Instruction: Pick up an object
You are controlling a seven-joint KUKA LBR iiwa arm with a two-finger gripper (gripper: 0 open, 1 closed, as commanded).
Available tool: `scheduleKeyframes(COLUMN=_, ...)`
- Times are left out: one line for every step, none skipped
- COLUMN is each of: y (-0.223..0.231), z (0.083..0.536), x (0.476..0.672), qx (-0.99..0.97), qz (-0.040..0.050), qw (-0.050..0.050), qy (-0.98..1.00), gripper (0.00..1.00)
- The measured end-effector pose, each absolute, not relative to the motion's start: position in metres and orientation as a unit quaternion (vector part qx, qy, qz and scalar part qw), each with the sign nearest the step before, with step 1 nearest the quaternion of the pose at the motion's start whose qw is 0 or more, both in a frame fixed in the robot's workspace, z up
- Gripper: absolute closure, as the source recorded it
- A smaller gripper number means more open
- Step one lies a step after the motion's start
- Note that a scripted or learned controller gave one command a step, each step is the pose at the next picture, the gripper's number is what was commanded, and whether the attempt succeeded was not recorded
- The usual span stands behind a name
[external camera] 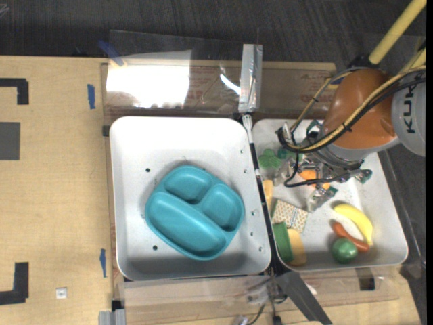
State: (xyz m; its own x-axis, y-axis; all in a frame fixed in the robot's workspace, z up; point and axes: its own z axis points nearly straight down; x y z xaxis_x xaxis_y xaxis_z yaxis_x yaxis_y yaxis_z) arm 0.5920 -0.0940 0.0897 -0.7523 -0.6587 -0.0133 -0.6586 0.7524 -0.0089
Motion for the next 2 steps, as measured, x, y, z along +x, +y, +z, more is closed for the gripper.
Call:
scheduleKeyframes(y=-0.092, z=0.104, x=0.596, qx=-0.353, qz=-0.0034, qw=0.015, qy=0.936, gripper=1.0)
scheduleKeyframes(y=-0.066, z=0.252, x=0.647, qx=-0.355, qz=-0.0026, qw=0.008, qy=0.935, gripper=1.0)
